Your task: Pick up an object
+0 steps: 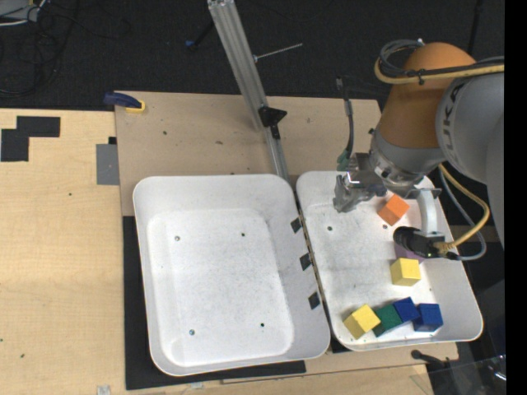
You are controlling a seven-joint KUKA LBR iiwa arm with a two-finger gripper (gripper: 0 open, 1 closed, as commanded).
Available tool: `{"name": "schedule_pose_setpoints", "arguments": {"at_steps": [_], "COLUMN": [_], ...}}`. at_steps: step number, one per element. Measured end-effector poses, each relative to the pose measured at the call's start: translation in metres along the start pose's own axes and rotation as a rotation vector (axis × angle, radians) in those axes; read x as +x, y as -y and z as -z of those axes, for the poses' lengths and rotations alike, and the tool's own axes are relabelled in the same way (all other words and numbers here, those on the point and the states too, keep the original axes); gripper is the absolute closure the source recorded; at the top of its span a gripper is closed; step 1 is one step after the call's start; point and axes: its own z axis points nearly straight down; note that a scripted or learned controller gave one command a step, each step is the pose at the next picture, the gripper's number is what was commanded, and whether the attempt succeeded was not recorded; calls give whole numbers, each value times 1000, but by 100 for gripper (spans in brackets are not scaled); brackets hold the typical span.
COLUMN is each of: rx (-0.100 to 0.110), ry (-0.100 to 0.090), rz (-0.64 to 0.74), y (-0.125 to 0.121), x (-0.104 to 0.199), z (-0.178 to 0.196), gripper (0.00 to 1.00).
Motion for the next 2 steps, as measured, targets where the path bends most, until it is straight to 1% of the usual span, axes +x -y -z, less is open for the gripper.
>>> {"name": "schedule_pose_setpoints", "arguments": {"at_steps": [2], "rx": [1], "ry": [-1], "rz": [0], "y": [-30], "x": [102], "z": [-12], "gripper": [100]}}
